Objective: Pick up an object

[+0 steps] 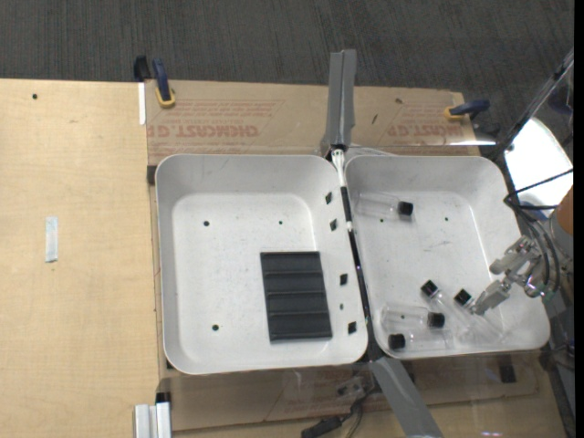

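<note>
One fixed overhead camera, slanting down on both white bins from mid-distance.

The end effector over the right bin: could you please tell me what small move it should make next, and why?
Probably a short move left and down. The end effector sits at the right side of the right shallow white bin, its fingers spread with nothing between them. The nearest small clear vial with a black cap lies just left of the fingertips, so closing there would likely catch nothing.

Red printing runs upside down along the brown cardboard sheet behind the white bins; it seems to read "CHEMGLAS", though partly unclear.
</note>
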`<state>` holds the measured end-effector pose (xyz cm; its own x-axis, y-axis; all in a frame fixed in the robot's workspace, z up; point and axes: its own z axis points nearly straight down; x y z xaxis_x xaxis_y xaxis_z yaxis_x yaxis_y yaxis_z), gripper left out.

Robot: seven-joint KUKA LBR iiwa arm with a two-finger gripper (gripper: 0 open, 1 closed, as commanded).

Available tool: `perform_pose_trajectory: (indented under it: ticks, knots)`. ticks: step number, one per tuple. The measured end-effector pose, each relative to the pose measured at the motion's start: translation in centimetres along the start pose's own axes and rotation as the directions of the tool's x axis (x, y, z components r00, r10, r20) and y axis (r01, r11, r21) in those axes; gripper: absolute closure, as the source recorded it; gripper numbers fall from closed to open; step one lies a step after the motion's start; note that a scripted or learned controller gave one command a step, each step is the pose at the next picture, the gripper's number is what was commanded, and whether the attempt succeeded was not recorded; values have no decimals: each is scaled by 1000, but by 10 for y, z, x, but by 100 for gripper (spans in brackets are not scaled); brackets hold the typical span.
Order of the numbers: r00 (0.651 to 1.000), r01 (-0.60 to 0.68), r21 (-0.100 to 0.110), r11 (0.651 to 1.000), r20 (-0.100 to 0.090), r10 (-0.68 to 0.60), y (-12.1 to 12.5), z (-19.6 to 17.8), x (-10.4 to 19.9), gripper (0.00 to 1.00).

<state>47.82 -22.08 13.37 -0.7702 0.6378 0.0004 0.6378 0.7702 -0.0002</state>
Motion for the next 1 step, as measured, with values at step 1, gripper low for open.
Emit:
perform_pose_trajectory:
  ticks: [1]
  knots:
    - [1000,18,0,1000,3,-18,0,-8,-1,0]
